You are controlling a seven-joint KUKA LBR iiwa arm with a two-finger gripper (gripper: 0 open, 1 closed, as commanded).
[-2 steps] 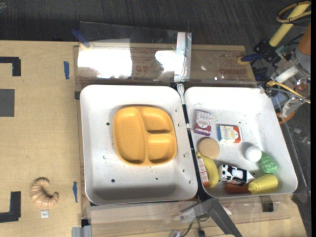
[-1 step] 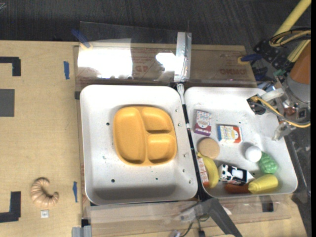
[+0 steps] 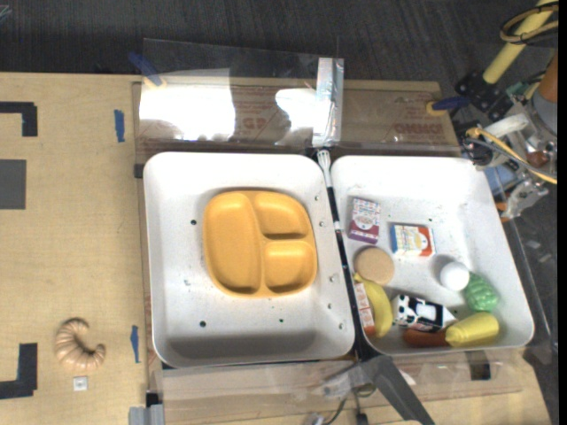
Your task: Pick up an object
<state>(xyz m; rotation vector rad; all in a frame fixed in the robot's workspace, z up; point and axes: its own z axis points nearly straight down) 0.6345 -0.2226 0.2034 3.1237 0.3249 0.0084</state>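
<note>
The right bin (image 3: 478,193) holds several small items. Among them are a purple-and-white carton (image 3: 364,218), a small white box with red and yellow print (image 3: 412,239) and a tan round disc (image 3: 375,265). A white ball (image 3: 454,275), a green bumpy toy (image 3: 482,293), a banana (image 3: 378,306), a black-and-white toy (image 3: 416,311) and a yellow oblong fruit (image 3: 472,328) lie there too. The gripper (image 3: 534,149) sits at the right edge, outside the bin's far right corner, among cables and apart from every item.
The left bin (image 3: 168,264) carries a yellow divided plate (image 3: 260,241). A tan croissant-like toy (image 3: 80,343) lies on the bench at the lower left. A clear plastic sheet (image 3: 239,104) stands behind the bins. Yellow cabling (image 3: 523,34) hangs at the top right.
</note>
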